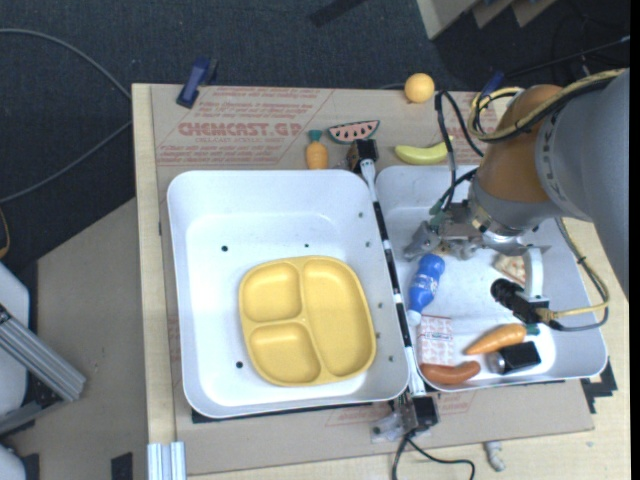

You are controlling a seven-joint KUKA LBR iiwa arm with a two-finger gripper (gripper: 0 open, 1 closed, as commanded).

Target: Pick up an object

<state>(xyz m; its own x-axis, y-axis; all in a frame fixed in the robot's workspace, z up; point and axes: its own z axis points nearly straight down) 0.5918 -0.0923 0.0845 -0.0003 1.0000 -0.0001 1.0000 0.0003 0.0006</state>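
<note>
My gripper (448, 236) hangs over the upper left part of the right bin (585, 353), below the grey arm with its orange band. Just under and left of it lies a blue bottle (427, 280) with a white cap, close to the bin's left wall. Nothing shows held in the gripper. Along the front of the same bin lie a red-and-white packet (436, 340), an orange carrot (494, 340), a reddish sausage (450, 373) and a black block (518, 358). A tan slice (515, 266) sits partly hidden by the arm.
The left bin (200, 218) holds a yellow divided plate (305, 320). Behind the bins on the bench lie a banana (421, 153), an orange ball (420, 88), a watermelon slice (355, 130), a small orange toy (317, 154) and a blue clip (195, 83). Cables run beside the arm.
</note>
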